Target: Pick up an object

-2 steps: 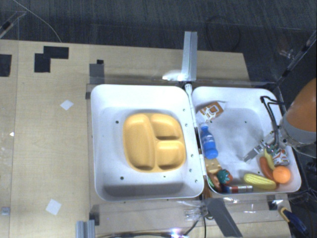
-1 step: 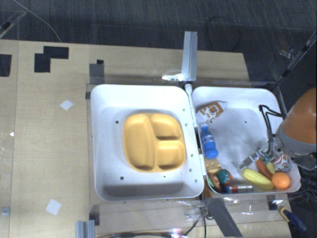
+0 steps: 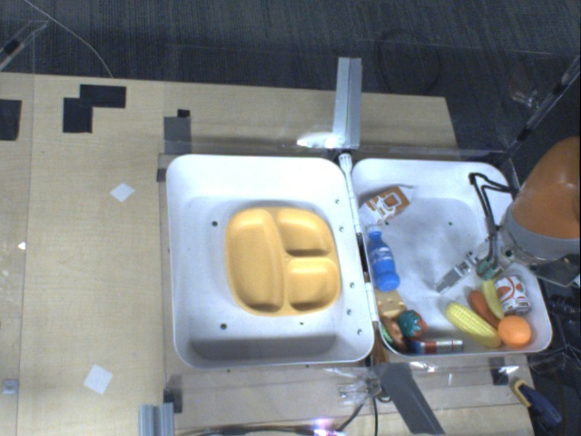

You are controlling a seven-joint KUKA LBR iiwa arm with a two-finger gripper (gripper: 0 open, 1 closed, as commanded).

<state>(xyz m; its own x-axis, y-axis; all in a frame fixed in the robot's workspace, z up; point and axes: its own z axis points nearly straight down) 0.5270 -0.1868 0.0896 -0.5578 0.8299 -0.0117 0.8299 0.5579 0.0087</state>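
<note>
My gripper hangs over the right bin, in its right half, open with nothing between its fingers. The grey arm with its orange band comes in from the right edge. Just below and right of the gripper lie a yellow corn cob, a carrot, a banana, a small can and an orange. A blue bottle lies along the bin's left wall, with a snack packet above it.
The left bin holds a yellow divided plate. Small toys and a marker crowd the right bin's front left corner. A metal post stands behind the divider between the bins.
</note>
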